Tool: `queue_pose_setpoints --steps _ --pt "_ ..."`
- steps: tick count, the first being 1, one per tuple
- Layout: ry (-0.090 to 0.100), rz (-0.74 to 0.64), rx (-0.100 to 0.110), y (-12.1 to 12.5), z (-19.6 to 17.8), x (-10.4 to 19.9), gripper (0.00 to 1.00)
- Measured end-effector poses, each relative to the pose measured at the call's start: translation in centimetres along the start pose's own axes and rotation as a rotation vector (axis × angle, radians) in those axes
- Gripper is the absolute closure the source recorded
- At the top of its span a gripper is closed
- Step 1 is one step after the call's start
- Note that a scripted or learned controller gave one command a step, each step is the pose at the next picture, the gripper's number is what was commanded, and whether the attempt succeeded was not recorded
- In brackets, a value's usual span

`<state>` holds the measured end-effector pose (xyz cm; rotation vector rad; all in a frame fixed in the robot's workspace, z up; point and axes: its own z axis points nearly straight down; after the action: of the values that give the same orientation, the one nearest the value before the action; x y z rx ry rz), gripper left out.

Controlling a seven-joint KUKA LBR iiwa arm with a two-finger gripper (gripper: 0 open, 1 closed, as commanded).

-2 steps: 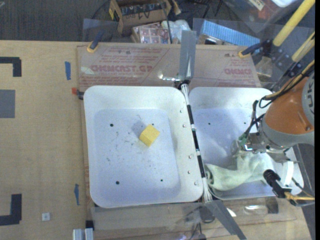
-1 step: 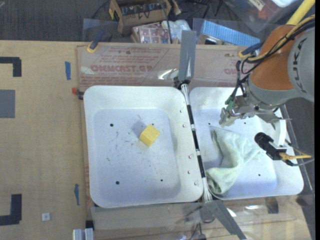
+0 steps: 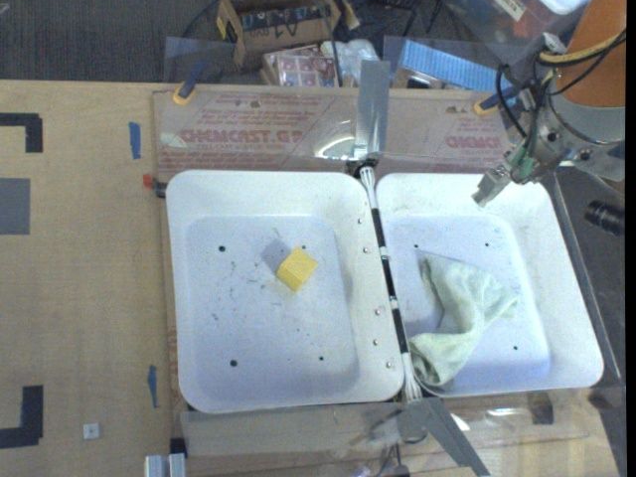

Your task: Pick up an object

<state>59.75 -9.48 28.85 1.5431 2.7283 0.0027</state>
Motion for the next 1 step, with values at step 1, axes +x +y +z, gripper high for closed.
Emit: queue_pose_setpoints --steps 1 --pt "0.003 -0.425 0.001 -3.27 0.47 -3.30 1.00"
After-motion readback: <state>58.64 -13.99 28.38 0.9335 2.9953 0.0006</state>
